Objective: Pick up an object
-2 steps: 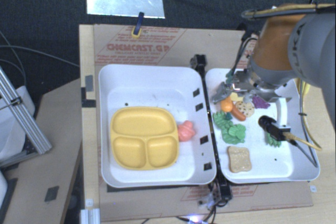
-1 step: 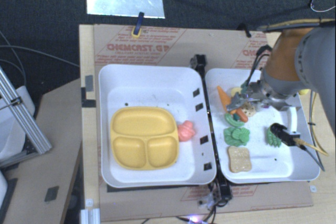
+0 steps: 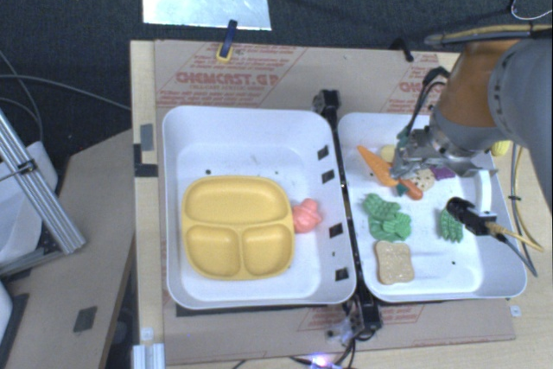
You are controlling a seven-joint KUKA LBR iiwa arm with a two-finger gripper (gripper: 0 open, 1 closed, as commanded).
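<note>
Two shallow white bins are sitting side by side on the cardboard-covered worktop (image 3: 259,69). The grey arm with the orange band (image 3: 484,99) is reaching in from the right and hanging over the back half of the right white bin (image 3: 510,272). Its hand (image 3: 406,168) is pointing down at the long orange toy carrot (image 3: 377,162), which is lying at a slant near that bin's back left corner. The hand is sitting right over the carrot's lower end, beside a pale speckled flat piece (image 3: 423,181). The hand's own body is covering its tip, so I cannot tell whether it is open or closed, nor whether it is touching the carrot.

A small purple piece (image 3: 444,173) is peeking out just to the right of the speckled piece. What seems to be a small yellowish piece (image 3: 386,152) is lying just behind the carrot. Nearer the front, a green leafy toy vegetable (image 3: 386,219) is lying below the carrot, and a smaller green leafy toy (image 3: 450,225) is lying to its right, well apart from it. A tan slice of toy bread (image 3: 395,263) is lying flat near the front left of the bin.

In the left white bin (image 3: 199,134), a yellow three-compartment plastic plate (image 3: 239,226) is lying flat, and a small pink toy (image 3: 306,215) is sitting just beside its right edge.
</note>
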